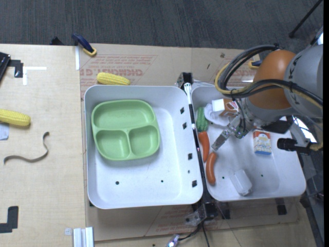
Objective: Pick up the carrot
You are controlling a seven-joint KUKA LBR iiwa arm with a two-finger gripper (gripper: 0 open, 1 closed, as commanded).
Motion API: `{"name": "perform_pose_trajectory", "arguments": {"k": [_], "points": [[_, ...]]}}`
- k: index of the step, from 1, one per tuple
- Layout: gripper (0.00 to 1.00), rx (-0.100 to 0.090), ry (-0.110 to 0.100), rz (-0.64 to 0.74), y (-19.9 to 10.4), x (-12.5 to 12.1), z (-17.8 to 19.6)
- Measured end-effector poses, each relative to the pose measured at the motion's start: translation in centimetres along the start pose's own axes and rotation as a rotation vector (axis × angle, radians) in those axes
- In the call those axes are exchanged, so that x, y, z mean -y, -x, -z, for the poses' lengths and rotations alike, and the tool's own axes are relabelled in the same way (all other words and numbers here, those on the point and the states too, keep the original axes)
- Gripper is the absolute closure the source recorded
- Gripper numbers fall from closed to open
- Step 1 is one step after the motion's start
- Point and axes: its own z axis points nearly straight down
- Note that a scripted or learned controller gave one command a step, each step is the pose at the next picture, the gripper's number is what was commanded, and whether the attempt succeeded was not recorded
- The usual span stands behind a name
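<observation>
The arm is hovering its tool (222, 139) over the right bin (277, 187); whether it is parted or closed cannot be told. The carrot (204, 144) is lying along that bin's left wall, just beside the tool at nine o'clock, apart from it; the approach is needing a descent squarely over the orange body, clear of the wall and the sausage (211, 168) at six o'clock.

Arm (308, 76): grey, rounded housing, smooth and slightly glossy.
Band (275, 78): orange, domed, sitting above the wrist.
Cables (241, 68): black hoses with a yellow one alongside, looping over the orange band's left side.
Wrist (257, 115): grey metal, narrower than the housing, with dark fittings.
Gripper (222, 138): slim, grey metal, with small green and dark details near its base.
Side fitting (290, 144): black cylinder projecting beside the wrist.
</observation>
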Motion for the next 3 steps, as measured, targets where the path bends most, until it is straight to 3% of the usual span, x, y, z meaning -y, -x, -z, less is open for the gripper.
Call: {"name": "perform_pose_trajectory", "arguments": {"k": [1,2,3], "points": [[0.00,-0.001,-0.002,-0.102,-3.7,7.3,-0.1],[0.00,0.001,-0.001,-0.344,0.1,2.6,0.0],[0.00,-0.002,-0.003,-0.447,-6.3,7.5,-0.1]]}}
